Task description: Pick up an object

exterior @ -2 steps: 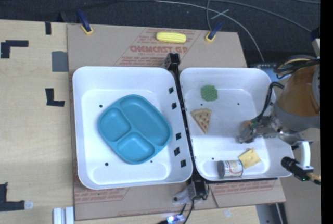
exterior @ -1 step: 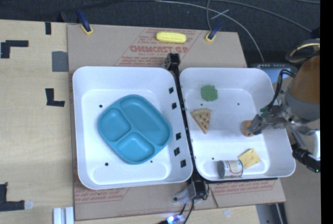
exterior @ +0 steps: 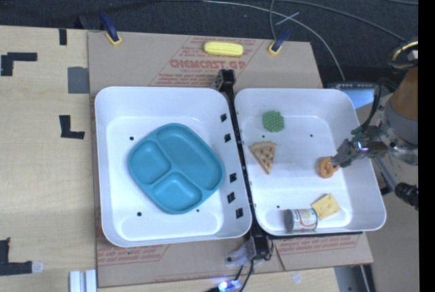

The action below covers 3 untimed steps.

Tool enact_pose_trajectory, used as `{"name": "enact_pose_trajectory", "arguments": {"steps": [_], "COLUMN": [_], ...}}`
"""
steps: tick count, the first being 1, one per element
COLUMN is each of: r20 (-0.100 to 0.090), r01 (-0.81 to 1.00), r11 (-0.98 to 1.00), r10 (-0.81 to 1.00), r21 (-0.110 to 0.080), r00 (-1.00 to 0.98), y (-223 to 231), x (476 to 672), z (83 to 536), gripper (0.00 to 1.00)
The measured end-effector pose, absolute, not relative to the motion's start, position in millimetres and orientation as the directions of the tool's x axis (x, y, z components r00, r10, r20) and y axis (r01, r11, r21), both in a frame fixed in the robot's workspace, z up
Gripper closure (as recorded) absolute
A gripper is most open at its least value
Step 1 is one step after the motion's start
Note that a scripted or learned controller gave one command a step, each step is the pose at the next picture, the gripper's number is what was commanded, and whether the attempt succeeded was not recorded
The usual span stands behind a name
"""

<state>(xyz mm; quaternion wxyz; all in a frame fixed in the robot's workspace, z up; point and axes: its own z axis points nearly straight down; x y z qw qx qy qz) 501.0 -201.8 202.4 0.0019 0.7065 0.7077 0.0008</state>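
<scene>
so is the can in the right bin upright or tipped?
Tipped. The can lies on its side along the right bin's front wall, beside the yellow cheese wedge.

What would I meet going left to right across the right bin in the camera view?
Waffle wedge → green round piece → can → cheese block, with the orange ring about level with it → end effector.

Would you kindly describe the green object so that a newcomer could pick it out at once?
Start at the right-hand white bin of the two. Look near its far wall, toward the divider between the bins: the green object lies there, just above the tan waffle wedge. It is the only green, round, bumpy piece among orange, yellow and tan neighbours.
</scene>
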Motion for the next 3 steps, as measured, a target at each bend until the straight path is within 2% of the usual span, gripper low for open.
{"name": "enact_pose_trajectory", "arguments": {"steps": [1, 3], "r20": [0.002, 0.002], "r01": [1.0, 1.0], "r11": [0.006, 0.008], "r10": [1.0, 1.0], "r21": [-0.001, -0.003], "r00": [-0.006, -0.008], "y": [-143.4, -25.5], "x": [491.5, 492.6], "z": [208.8, 198.8], "gripper": [1.0, 1.0]}}
